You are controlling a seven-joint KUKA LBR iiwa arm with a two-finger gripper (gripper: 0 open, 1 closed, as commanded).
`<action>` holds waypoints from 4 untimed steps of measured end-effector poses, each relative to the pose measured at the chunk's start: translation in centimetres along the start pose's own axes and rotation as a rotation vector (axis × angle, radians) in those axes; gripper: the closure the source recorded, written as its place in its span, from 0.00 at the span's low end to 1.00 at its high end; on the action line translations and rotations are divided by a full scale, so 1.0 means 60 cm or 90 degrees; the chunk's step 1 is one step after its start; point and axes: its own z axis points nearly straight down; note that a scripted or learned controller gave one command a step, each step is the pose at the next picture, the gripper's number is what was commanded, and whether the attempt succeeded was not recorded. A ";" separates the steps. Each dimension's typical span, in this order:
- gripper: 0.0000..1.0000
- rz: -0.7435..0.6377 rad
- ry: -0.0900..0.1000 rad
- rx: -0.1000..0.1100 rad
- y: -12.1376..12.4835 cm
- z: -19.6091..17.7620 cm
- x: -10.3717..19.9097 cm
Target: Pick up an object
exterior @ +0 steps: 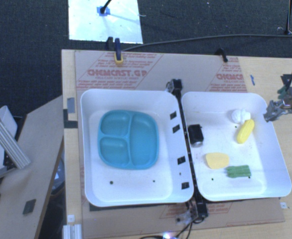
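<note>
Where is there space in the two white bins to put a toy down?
Right bin: bare floor along the near edge below the green toy, and at the far-left corner above the black object. Its right half is crowded by the white lump, yellow banana and yellow disc. Left bin: the strip in front of the blue divided plate.

Red print runs across the clear protective sheet (136,66) that lies on the bench under the two white bins. At the sheet's upper left, above the left bin (86,101), the largest line reads "CHEMCAST GP". A line of smaller red letters sits beneath it, too fine to make out. The same red logo shows again at the sheet's upper right, above the right bin (258,99), set at a slant and only partly readable. Faint red print also shows on the sheet's front edge below the bins, illegible.
</note>
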 end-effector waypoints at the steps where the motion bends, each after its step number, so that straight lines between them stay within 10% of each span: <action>1: 1.00 -0.002 0.002 0.003 0.006 0.028 0.086; 4: 1.00 -0.003 0.003 0.003 0.023 0.029 0.370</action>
